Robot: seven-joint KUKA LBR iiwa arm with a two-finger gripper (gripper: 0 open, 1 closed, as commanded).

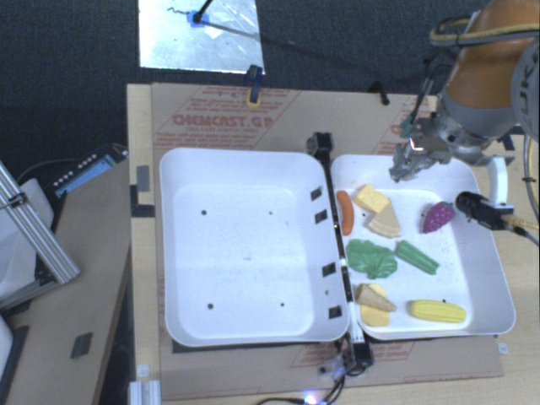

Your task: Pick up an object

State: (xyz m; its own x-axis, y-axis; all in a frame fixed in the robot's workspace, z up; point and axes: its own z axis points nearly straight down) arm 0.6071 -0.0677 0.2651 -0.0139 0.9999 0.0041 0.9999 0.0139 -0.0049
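The task names no single object, so the candidates are the toy foods in the right bin (485, 251). Nearest the gripper (405, 169) is a pale yellow cheese wedge (370, 198), lying at about seven o'clock from the fingertips, near but apart from them. Just beside it at four o'clock sits a tan wedge like a bread slice (386, 223), the two touching or nearly so. A slim orange carrot (345, 212) lies lengthwise along the bin's left wall. A purple grape bunch (438, 217), knobbly in outline, rests at about four o'clock from the gripper. Lower lie a ruffled green lettuce leaf (371, 258), a smooth green oblong vegetable (417, 256) set at a slant, another yellow and tan wedge (374, 303) by the left wall, and a ribbed yellow corn cob (437, 311) at the bin's five o'clock corner. All look like glossy moulded plastic.

The gripper hangs over the bin's top edge with nothing between its fingers; whether they stand wide or narrow cannot be told. The left bin (181, 226) is smooth white plastic with rounded corners.
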